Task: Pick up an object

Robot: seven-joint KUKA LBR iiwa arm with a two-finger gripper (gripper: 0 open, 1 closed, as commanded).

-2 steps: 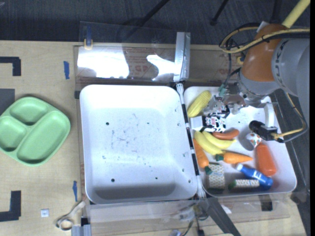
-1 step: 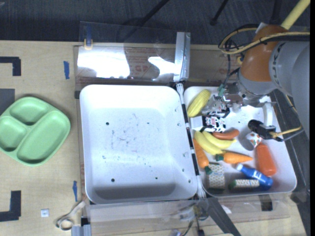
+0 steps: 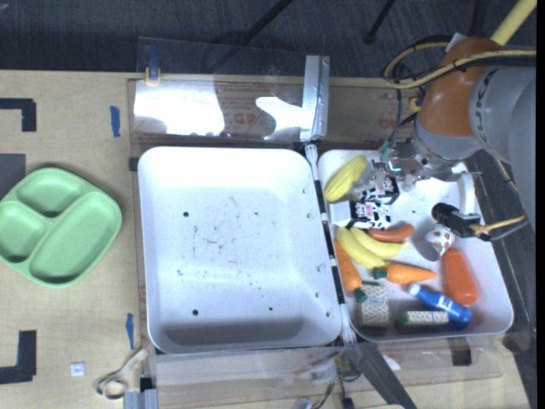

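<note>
The right bin [image 3: 498, 313] holds several objects. A yellow corn cob [image 3: 345, 177] lies at its far left corner. A black-and-white patterned object [image 3: 373, 207] sits just in front of that. A banana bunch [image 3: 368, 247], a red sausage-like piece [image 3: 392, 232], a carrot [image 3: 410, 272] and an orange-red bottle shape [image 3: 460, 278] fill the middle. A blue tube [image 3: 443, 303] lies near the front wall. My gripper [image 3: 387, 175] hangs low over the bin's far left part, beside the corn and just above the patterned object. The wrist hides its tips.
The left bin [image 3: 230, 237] lies beside the right one. A green divided plate [image 3: 55, 226] rests on the bench at far left. A clear panel [image 3: 221, 109] and a metal post [image 3: 315, 96] stand behind the bins. The arm's orange band [image 3: 451, 100] is over the right bin's far edge.
</note>
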